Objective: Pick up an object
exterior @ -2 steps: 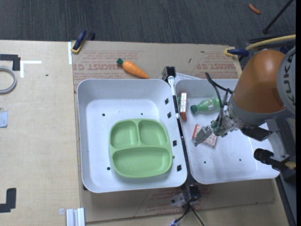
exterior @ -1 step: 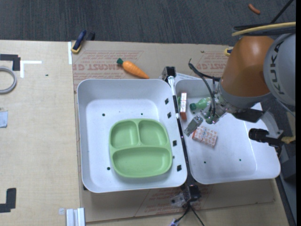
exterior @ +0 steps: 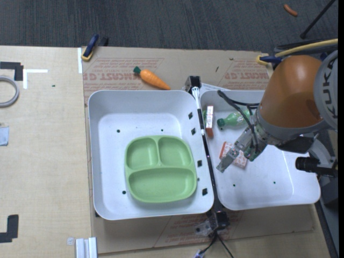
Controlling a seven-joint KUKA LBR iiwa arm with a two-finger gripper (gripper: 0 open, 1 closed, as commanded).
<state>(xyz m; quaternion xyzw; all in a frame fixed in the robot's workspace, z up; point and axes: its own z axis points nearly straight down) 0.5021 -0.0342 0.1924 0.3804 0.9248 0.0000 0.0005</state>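
Observation:
My gripper (exterior: 230, 158) hangs low over the left half of the right bin (exterior: 279, 190), below the arm's orange band (exterior: 293, 93). Right beside it lies a small red and white packet (exterior: 240, 156), partly covered by the gripper. A green bottle (exterior: 232, 120) lies on its side near the bin's back left, partly behind the arm's cable. A narrow red and white box (exterior: 209, 120) rests against the bin's left wall. The left bin (exterior: 107, 117) holds a green divided plate (exterior: 160, 169).
A toy carrot (exterior: 152, 78) lies on the cardboard behind the left bin. A blue clamp (exterior: 90, 46) sits at the cardboard's far left corner. A tape roll (exterior: 6, 91) rests on the bench at the far left.

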